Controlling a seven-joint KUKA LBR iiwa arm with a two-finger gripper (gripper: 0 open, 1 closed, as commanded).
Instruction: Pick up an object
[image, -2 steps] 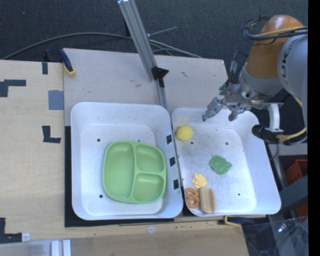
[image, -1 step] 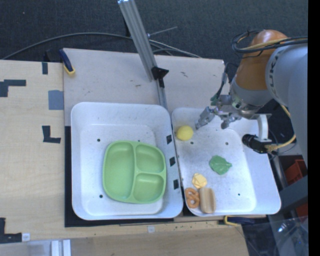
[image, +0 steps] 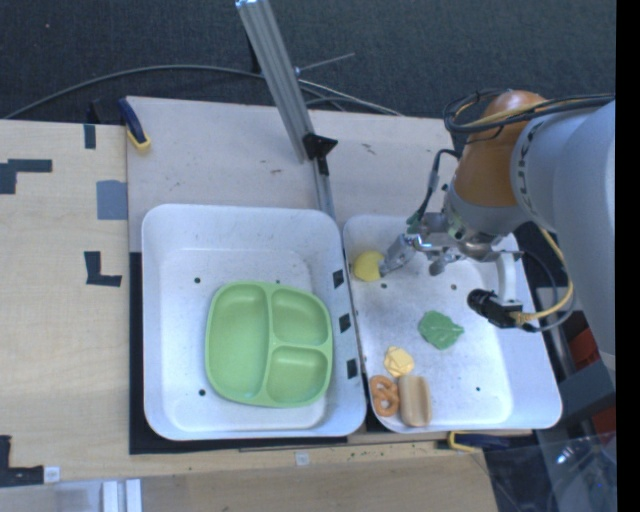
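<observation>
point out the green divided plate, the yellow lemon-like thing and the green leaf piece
green divided plate (image: 268, 345), camera view, middle ridge
yellow lemon-like thing (image: 368, 266), camera view, its centre
green leaf piece (image: 440, 329), camera view, its centre

A wooden bench (image: 60, 300) bears two white bins (image: 165, 300) side by side.

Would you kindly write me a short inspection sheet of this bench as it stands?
Surface: two white bins, left bin and right bin, side by side on a pale bench.
Job's things: yellow piece, green piece, small yellow piece, pretzel and tan roll, all in the right bin.
Clutter: green divided plate in the left bin.
Grippers: gripper low beside the yellow piece, holding nothing visible.
Cables: black cables behind the bench.
Surroundings: metal pole, blue clamp.
</observation>
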